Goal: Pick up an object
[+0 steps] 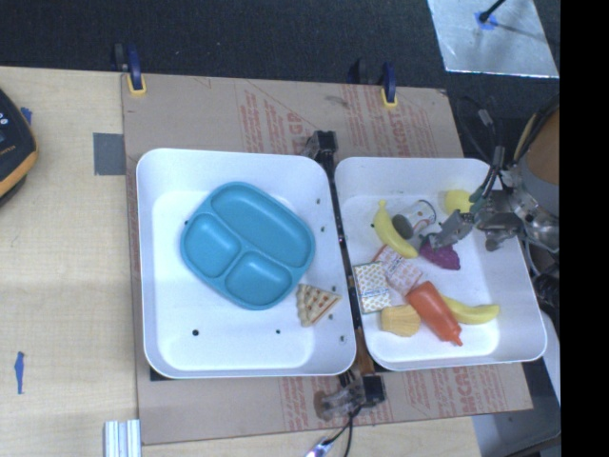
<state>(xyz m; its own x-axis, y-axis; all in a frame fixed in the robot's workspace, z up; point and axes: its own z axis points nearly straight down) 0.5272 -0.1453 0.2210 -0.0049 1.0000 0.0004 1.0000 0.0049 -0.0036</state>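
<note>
The right bin (519, 298) holds several toy foods. A yellow banana (391, 233) lies near its left side, with a small dark grey piece (403, 225) beside it. A purple piece (440, 255) sits mid-bin, and a small yellow piece (458, 200) lies toward the back. Toward the front are an orange bottle shape (436, 312), a yellow-orange chunk (401, 321) and a long yellow piece (474, 310). Two pale checked squares (372, 287) lie by the left wall. My gripper (449, 228) hangs low over the bin, just above the purple piece, with the arm coming in from the right.
The left bin (162, 341) holds a blue divided plate (247, 244) and a tan waffle wedge (316, 303) near its right wall. Blue clamps (136, 72) pin the cardboard at the back. A yellow and black device (11, 150) lies at the far left.
</note>
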